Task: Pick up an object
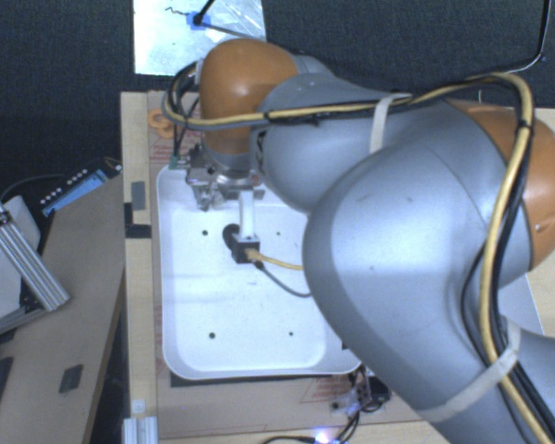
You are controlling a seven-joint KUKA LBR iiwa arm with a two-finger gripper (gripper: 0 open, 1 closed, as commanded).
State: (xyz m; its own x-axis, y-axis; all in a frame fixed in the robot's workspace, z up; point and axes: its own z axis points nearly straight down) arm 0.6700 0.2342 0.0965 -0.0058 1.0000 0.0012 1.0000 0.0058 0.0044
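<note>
My gripper [206, 195] hangs over the far left corner of the left white bin [190, 331], close to its back wall. The orange band of the wrist sits right above it. The bin floor that I can see is plain white with a few small dark dots. The big grey arm covers the bin's right side and almost all of the right bin [539, 296], so anything lying there is hidden.
A slanted aluminium rail [18, 252] and a blue-and-black device [74, 185] lie left of the bench. A shiny sheet [196, 21] lies beyond the bins at the back. Loose wires [356, 398] sit at the front edge.
</note>
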